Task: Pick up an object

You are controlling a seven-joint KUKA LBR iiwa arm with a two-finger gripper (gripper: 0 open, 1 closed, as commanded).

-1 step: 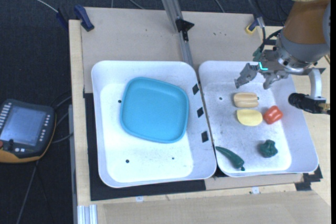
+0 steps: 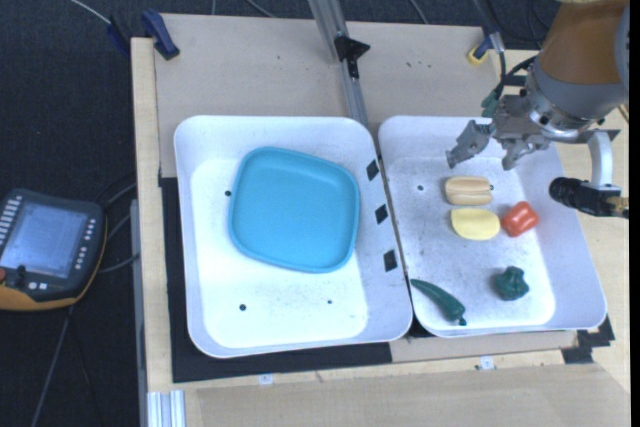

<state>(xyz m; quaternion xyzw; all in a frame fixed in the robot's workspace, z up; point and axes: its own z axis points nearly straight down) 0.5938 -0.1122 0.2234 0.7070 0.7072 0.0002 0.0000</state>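
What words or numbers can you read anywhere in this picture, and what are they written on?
There are no words or numbers that can be read here.
The grey handheld control pendant with a screen, left of the bench: its screen and buttons are too blurred to read.
The round-cornered blue plastic plate, the two shallow white bins and the toy foods show no writing.

The bench bears two white bins side by side.

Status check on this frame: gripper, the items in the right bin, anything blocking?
Gripper open, above right bin, holding nothing. Hot dog bun nearest, just below it; yellow piece, red piece beside. Nothing blocking.
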